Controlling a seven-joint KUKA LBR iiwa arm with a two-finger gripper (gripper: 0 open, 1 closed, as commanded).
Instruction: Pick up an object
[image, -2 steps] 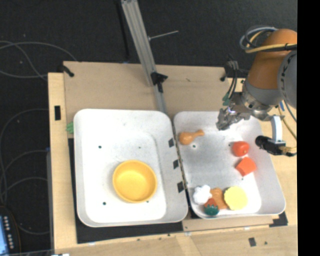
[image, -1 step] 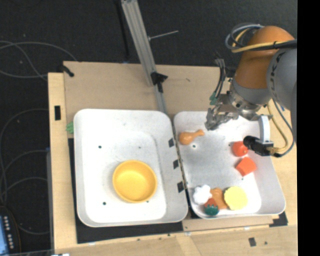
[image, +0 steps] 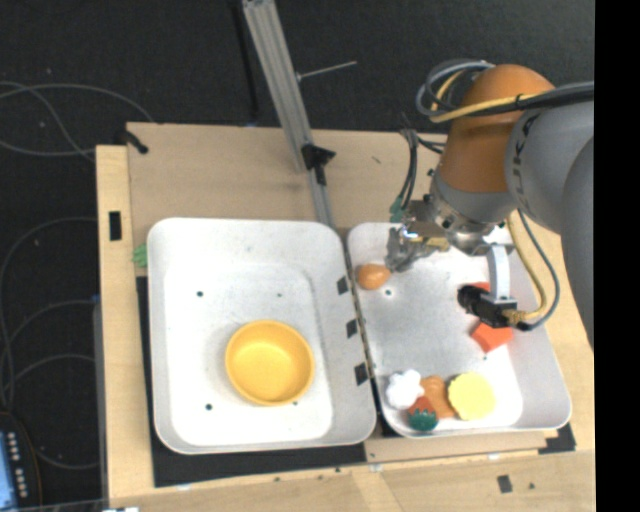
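yellow bowl (image: 268, 361) sits in left bin (image: 180, 260); hand (image: 403, 246) over right bin (image: 430, 310) nr orange ball (image: 372, 276), grip state unclear.

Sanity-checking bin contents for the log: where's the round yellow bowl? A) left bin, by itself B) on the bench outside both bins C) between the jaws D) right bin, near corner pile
A: the round yellow bowl sits alone on the floor of the left white bin, while the small pile of objects lies in the right white bin.
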